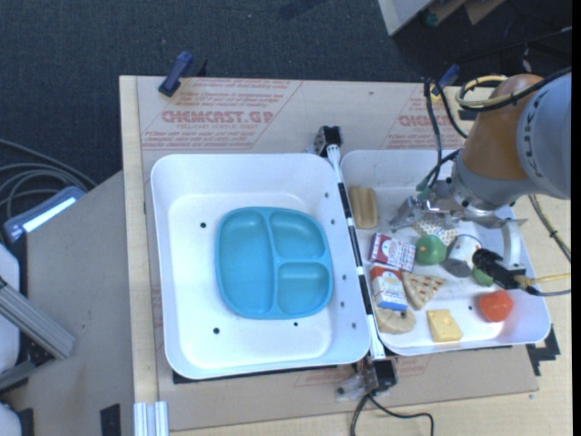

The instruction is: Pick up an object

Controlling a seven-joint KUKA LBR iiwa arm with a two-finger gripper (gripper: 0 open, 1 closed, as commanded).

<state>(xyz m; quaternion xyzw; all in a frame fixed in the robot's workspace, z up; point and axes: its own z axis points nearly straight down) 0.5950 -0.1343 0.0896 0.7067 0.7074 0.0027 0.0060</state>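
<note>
My gripper [427,214] sits low in the right bin [536,321], just above the green ball [430,250]. Finger state: cannot tell. Nearby lie a pizza slice [423,289], a cheese block [444,325] and a tomato [495,306]. A blue plate [273,262] occupies the left bin [182,207].

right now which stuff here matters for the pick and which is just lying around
In play: end effector; green round toy; red tomato toy; yellow cheese block; tan bread loaf; right white bin.

Lying about: blue divided plastic plate; left white bin; blue clamp.
</note>
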